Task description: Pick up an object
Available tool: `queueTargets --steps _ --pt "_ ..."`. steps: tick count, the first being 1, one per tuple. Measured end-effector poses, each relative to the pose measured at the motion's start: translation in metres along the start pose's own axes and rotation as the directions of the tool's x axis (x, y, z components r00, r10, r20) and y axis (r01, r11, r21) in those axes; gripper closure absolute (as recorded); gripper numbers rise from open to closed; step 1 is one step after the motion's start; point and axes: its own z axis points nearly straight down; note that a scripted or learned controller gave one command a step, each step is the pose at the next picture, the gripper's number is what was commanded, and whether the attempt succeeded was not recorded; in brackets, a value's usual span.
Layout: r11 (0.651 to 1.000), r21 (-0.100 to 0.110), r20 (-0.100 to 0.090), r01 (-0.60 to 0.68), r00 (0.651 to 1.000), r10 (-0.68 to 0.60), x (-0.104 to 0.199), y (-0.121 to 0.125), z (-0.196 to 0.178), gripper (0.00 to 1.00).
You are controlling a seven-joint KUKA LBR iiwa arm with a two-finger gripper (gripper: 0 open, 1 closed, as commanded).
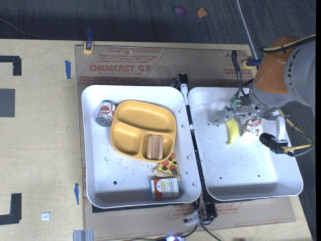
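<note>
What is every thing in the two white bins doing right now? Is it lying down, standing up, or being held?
Yellow tray: flat in the left bin, holding a brown block.
Can at the tray's upper left: on its side.
Can near the front: on its side.
Pizza slice toy: flat, beside the tray.
Banana: lying in the right bin, under the gripper.

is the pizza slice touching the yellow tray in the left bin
Touching. The camera view shows the pizza slice with its upper edge meeting the lower rim of the yellow tray, no white bin floor visible between them.
</note>
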Motion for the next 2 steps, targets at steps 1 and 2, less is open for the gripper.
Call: queueTargets --steps 1,2 --pt "1.0 -0.002 0.0 -0.002 1.0 0.002 0.0 0.0 -0.01 1.0" --pt "1.0 0.003 -0.002 0.001 1.0 -0.001 0.063 -0.079 -0.09 1.0"
